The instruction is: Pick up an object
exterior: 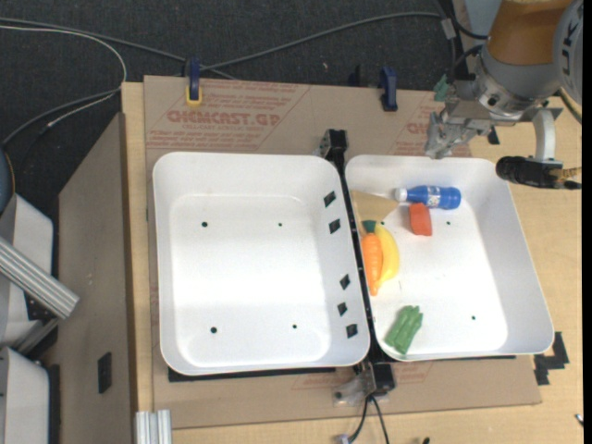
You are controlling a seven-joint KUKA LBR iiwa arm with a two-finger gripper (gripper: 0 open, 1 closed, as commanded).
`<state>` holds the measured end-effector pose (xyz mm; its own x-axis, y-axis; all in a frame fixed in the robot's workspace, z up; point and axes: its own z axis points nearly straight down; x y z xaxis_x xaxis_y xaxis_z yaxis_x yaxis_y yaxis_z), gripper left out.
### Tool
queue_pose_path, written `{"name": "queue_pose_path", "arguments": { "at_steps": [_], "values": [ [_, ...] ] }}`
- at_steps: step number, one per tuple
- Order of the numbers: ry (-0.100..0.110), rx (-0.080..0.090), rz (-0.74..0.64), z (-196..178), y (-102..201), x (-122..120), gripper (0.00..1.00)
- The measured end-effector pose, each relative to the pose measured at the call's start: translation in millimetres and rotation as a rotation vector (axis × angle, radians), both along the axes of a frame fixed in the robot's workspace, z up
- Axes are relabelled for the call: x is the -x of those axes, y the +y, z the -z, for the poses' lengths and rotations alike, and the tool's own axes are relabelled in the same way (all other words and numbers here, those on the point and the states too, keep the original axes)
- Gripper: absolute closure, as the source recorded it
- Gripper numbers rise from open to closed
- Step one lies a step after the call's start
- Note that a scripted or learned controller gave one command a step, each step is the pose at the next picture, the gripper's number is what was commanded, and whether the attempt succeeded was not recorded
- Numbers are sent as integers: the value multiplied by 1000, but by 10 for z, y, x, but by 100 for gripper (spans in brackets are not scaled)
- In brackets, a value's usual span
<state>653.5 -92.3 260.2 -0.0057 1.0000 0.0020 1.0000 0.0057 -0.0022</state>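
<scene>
Pincer poised above the far rim of the right bin.
Its state could not be told. The blue bottle was seen just below it, red block touching, nothing held.

A flat brown cardboard-covered desk, printed with faded red lettering, fills the middle of the frame. Two shallow white plastic bins sit directly on it, touching side by side: the left bin and the right bin. A yellow clamp and a blue clamp grip its upper edge.
</scene>
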Motion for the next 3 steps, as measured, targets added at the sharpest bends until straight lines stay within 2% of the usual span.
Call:
{"name": "queue_pose_path", "arguments": {
  "at_steps": [1,3],
  "values": [
    [0,-1,0,52,499,13,100],
    [1,0,0,15,1518,213,100]
  ]
}}
